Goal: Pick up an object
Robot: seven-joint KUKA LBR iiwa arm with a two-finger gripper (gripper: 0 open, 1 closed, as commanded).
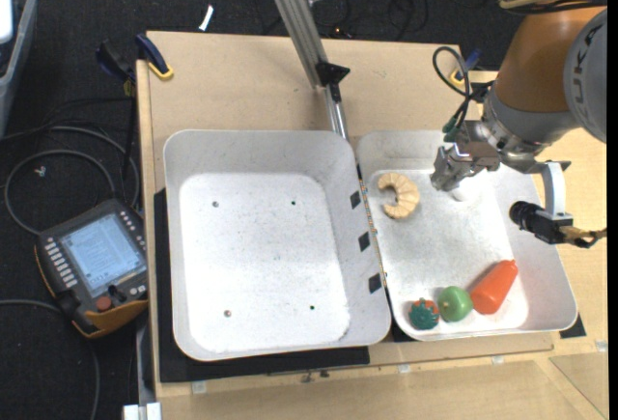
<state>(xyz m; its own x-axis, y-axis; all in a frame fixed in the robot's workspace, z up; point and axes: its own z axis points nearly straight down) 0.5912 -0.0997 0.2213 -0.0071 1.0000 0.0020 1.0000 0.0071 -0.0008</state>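
Hanging over the far part of the right bin [541, 307], the hand [452, 175] sits just right of a croissant [398, 194]; whether it is wide or narrow, I cannot tell. A carrot [493, 285], a green apple [455, 303] and a small teal-and-red toy [423, 314] lie along the near edge. Both bins rest on a tan table [241, 90], the left bin [193, 157] beside the right. Cables and a control pendant [95, 259] lie on the dark floor [68, 119] to the left.

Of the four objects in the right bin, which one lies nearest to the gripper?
The tan croissant, lying alone in the bin's upper part just left of the gripper. The orange carrot, green apple and small teal piece cluster at the bottom edge.
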